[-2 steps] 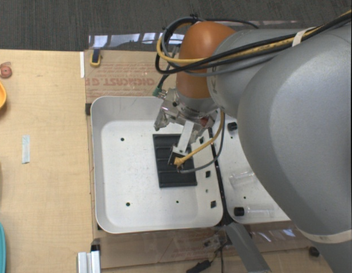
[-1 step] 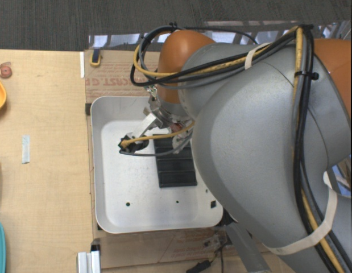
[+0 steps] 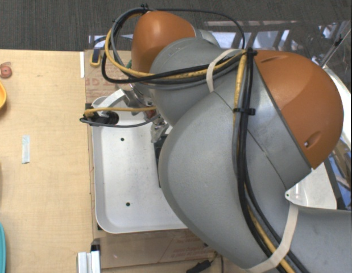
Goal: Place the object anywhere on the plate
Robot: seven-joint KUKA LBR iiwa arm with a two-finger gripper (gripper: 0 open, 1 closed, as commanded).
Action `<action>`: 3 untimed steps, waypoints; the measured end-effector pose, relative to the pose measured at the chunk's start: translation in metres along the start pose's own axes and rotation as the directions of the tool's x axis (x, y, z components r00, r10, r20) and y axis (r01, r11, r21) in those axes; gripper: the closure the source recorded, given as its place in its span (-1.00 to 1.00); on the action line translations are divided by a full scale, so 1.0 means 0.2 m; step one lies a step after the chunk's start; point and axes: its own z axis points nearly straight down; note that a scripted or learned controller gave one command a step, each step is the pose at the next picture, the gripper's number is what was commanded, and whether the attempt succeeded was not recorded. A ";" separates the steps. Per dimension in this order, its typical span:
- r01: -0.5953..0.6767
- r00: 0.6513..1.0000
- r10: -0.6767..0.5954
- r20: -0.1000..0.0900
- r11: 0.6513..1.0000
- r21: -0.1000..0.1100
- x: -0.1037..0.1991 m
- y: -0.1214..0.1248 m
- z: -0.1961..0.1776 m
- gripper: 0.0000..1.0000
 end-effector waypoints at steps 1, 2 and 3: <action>-0.142 0.990 0.142 0.002 0.990 -0.001 -0.26 -0.15 0.15 -1.00; -0.247 0.969 0.247 0.003 0.969 -0.002 -0.58 -0.31 0.16 -1.00; -0.240 0.971 0.240 0.002 0.971 -0.003 -0.75 -0.41 -0.43 -1.00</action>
